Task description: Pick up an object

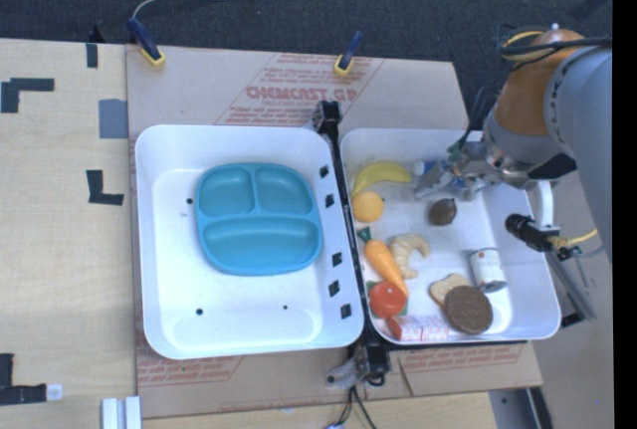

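From the camera view above the table (60, 218), my end effector (450, 180) sits low in the right bin (518, 322), near its far rim, and I cannot tell how it is set or whether it has hold of anything. A small brown object (442, 211) lies just beside it, toward the near side. The banana (380, 175) and orange (368, 207) lie to its left; carrot (383, 261), tomato (388, 298), can (487, 269) and cookie (467, 309) lie nearer. The left bin (159, 308) holds a blue divided plate (259, 218).
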{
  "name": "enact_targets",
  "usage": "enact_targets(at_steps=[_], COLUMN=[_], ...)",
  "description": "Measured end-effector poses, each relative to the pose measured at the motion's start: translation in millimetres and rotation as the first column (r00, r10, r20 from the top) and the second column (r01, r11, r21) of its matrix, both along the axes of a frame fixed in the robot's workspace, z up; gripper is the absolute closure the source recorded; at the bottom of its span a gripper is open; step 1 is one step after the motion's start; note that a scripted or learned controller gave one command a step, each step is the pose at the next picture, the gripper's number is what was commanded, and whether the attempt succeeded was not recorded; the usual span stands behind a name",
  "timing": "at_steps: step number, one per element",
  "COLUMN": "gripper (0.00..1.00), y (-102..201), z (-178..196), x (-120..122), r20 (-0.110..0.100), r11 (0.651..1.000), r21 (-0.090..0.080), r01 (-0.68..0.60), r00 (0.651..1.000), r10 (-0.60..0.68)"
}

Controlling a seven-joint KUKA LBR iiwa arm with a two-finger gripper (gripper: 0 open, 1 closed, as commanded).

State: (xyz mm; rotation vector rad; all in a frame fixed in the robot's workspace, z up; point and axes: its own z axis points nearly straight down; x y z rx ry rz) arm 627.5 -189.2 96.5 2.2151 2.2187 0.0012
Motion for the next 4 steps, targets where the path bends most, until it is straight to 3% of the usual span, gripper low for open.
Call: enact_targets(at_steps=[1, 2, 3, 4], gripper=[0.0, 0.0, 0.0, 1.0], y=[26.0, 87.7, 61.8, 61.8], z=[-7.6, -10.6, -10.0, -0.2], x=[-30.3, 21.1, -33.2, -32.6], r20=[-0.005, -0.016, -0.002, -0.001], r11=[1.0, 1.0, 1.0, 1.0], r21=[0.003, -0.008, 0.001, 0.001], r01=[0.001, 0.004, 0.002, 0.002], r00=[1.0, 1.0, 1.0, 1.0], r10=[-0.001, -0.004, -0.002, -0.002])
